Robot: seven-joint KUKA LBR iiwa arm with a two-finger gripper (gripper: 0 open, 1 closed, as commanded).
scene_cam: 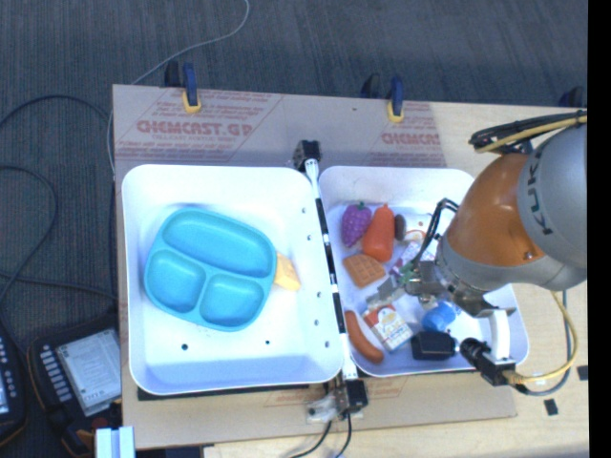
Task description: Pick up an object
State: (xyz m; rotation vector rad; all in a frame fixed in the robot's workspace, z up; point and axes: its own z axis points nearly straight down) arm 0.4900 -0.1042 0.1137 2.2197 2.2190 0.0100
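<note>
Grey arm with an orange band reaches into the right bin (pixel 334 256), its fingers (pixel 412 282) low among a heap of toy food.

White bins sit side by side on the counter (pixel 191 127). In the left bin (pixel 162 361) lies a blue divided plate (pixel 208 267), with a yellow piece (pixel 287 273) just beside its right edge. In the right bin, purple grapes (pixel 356 221) lie beside an orange carrot (pixel 379 234), with a brown waffle (pixel 364 269) below them, a small carton (pixel 389 328) lower still and a sausage (pixel 361 337) along the bottom left corner. A blue block (pixel 437 315) and a black piece (pixel 432 344) lie near the wrist. Whether the fingers are spread or closed, or have hold of anything, I cannot tell; the wrist hides them.
</note>
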